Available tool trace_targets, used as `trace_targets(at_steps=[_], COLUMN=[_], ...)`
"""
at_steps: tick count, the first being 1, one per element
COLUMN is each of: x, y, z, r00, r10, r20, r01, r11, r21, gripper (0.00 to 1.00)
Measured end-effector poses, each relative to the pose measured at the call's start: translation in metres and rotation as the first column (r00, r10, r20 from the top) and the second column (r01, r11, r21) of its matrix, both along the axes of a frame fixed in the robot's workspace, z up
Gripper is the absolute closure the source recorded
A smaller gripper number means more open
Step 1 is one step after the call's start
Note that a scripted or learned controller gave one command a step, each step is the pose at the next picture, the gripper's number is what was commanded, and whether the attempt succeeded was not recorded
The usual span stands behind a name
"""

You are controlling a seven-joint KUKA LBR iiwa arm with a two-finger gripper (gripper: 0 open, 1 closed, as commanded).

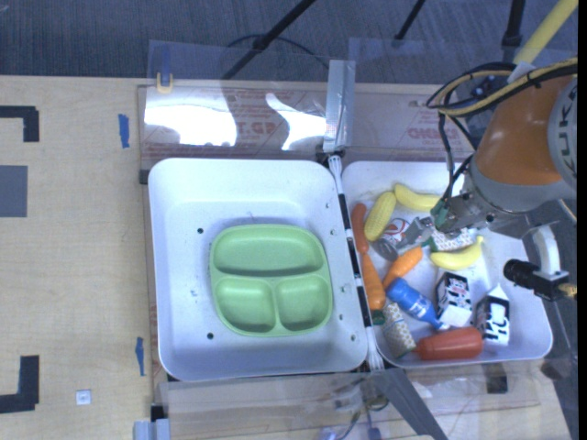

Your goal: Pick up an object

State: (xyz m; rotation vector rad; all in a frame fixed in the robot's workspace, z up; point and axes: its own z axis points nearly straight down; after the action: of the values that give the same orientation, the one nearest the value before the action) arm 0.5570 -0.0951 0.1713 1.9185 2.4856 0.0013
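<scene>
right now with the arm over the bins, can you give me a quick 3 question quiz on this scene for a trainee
1. True or false: the green divided tray lies in the left bin.
2. Multiple choice: the gripper is above which place? A) the left bin B) the right bin C) the bare bench
3. Fill in: the blue bottle lies just below the small ___ carrot.

Key
1. True. The tray has three compartments and is the one thing in that bin.
2. B. It is low among the toy food, near two yellow bananas.
3. Orange.
</scene>
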Motion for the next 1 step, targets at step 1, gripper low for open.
trace_targets(at_steps=[1], x=[0.0342], y=[0.0183], z=[0.0139], r00=[1.000], r10=[0.022], r20=[0.001], r01=[-0.022], r11=[1.000], r21=[0.000], gripper=[0.00])
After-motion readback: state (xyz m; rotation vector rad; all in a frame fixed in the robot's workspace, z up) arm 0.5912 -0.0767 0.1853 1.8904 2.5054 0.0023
